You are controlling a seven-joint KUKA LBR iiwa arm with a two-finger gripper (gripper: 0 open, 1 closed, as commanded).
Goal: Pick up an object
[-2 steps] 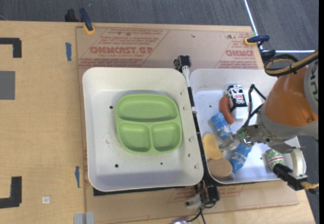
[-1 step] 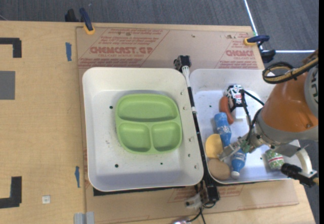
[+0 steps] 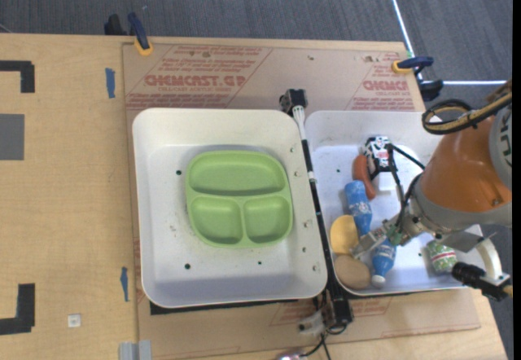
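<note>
Two white bins point(image 3: 155, 187); the left one carries a lime-green divided tray point(image 3: 239, 197). In the right one: a blue bottle point(image 3: 359, 205), a yellow piece point(image 3: 343, 232), a tan one point(image 3: 352, 271), an orange piece point(image 3: 364, 165), a black-and-white toy point(image 3: 376, 150), a green-patterned ball point(image 3: 441, 257)

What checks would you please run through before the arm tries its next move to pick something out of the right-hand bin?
1. Gripper low over the right bin: ok.
2. Object seen between its fingers: cannot tell; they are too small to read.
3. Blue bottle within reach beside the gripper: ok.
4. Target stands apart: not ok; the bottle, yellow piece and tan piece crowd together.
5. Green divided tray sits flat in the left bin: ok.
</note>
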